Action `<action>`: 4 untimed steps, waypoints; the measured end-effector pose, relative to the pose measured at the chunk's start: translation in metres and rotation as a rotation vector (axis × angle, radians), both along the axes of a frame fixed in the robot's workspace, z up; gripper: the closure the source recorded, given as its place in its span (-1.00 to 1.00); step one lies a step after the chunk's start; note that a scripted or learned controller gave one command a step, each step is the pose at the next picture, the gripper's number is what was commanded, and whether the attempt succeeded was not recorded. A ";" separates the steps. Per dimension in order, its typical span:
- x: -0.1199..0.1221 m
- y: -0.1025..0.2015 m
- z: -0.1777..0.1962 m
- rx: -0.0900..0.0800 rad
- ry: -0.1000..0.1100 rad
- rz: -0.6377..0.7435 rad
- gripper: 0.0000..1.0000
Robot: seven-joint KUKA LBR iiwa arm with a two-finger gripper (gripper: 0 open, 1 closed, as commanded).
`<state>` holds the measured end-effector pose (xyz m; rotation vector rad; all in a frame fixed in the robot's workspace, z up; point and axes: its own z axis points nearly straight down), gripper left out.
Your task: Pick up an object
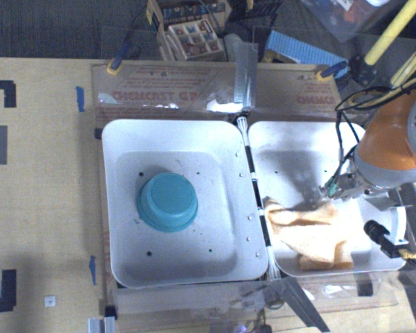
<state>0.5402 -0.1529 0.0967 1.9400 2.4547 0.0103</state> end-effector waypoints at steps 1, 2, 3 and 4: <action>0.000 0.000 0.000 0.000 0.000 0.000 -1.00; 0.001 -0.002 0.008 -0.001 -0.002 -0.004 1.00; 0.001 -0.002 0.008 -0.001 -0.002 -0.004 -1.00; 0.037 0.014 0.081 0.001 0.013 0.051 -1.00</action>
